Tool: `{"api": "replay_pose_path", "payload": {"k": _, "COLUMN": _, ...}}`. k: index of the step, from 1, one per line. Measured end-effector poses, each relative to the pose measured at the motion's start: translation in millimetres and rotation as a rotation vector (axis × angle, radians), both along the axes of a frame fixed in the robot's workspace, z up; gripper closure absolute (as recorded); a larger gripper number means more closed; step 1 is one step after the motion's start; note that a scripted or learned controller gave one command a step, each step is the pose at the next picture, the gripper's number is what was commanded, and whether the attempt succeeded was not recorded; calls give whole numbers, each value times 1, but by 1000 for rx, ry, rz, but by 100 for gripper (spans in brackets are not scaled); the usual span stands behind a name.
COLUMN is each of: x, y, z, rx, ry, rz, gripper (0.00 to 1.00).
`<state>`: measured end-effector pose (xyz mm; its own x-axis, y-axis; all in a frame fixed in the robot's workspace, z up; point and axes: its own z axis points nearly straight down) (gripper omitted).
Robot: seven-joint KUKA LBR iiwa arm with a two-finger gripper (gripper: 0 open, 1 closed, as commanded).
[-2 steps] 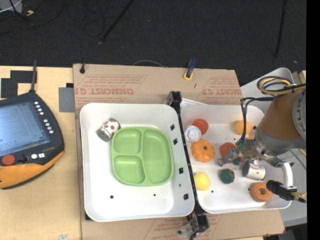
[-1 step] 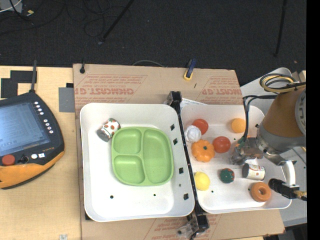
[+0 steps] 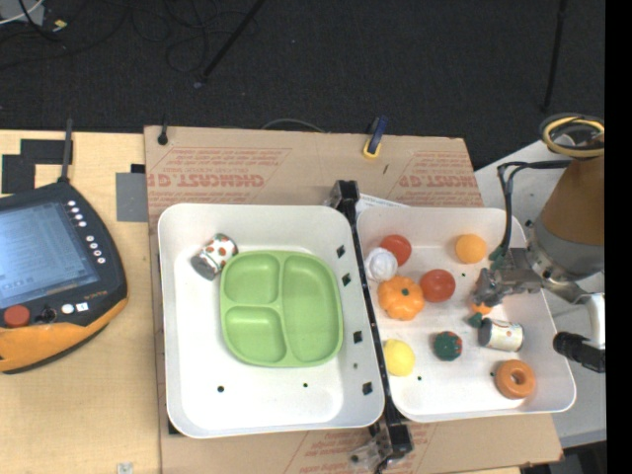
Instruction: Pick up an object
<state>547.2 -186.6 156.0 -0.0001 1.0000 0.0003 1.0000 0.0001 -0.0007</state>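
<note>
Jaws on the grey two-finger gripper: whether apart or together, I cannot tell. Left of that gripper lie a small orange plastic pumpkin and a red plastic tomato; a white cylindrical cup lies just below it.

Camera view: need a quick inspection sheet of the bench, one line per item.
Surface: cardboard-covered bench; left bin and right bin side by side.
Job's things: right bin holds pumpkin, tomato, yellow ball, donut, small cup, orange ball, other small toys.
Clutter: green divided plate and small patterned cup in left bin.
Grippers: gripper low over right bin, beside the tomato; grasp unclear.
Cables: black leads on floor; cable by arm.
Surroundings: teach pendant at left.
</note>
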Motion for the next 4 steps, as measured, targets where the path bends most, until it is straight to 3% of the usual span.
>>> {"api": "replay_pose_path", "payload": {"k": 1, "x": -2, "y": 2, "z": 60, "rx": 0, "ry": -1, "rz": 1, "gripper": 100}}
{"api": "replay_pose_path", "payload": {"k": 2, "x": -2, "y": 0, "z": 70, "rx": 1, "ry": 3, "rz": 0, "gripper": 100}}
{"api": "replay_pose_path", "payload": {"k": 4, "x": -7, "y": 106, "z": 48, "rx": 3, "ry": 7, "rz": 5, "gripper": 100}}
